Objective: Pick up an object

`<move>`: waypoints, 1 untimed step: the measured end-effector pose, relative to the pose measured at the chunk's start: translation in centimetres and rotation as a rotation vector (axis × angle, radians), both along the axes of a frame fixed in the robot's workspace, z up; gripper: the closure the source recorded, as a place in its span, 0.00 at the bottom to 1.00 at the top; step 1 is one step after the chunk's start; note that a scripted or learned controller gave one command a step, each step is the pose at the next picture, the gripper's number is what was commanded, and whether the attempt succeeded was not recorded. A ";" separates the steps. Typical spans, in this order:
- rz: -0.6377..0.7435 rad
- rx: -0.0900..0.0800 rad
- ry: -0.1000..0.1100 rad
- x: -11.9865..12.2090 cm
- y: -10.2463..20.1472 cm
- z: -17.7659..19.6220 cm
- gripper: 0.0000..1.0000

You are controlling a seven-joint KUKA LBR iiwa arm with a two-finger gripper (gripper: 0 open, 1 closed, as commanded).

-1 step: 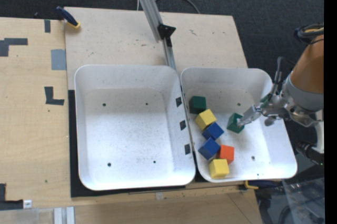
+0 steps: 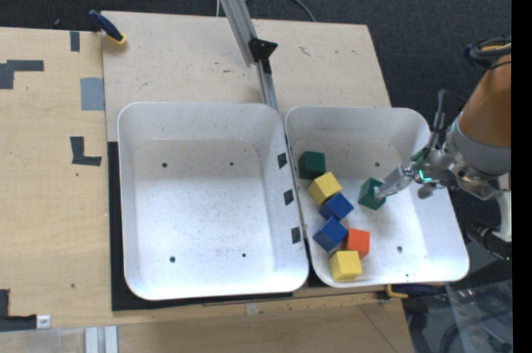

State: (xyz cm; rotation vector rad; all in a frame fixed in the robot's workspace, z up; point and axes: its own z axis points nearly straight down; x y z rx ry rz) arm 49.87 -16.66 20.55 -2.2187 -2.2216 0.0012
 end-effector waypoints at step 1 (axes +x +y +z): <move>0.000 0.001 0.005 0.0 1.0 -4.9 0.00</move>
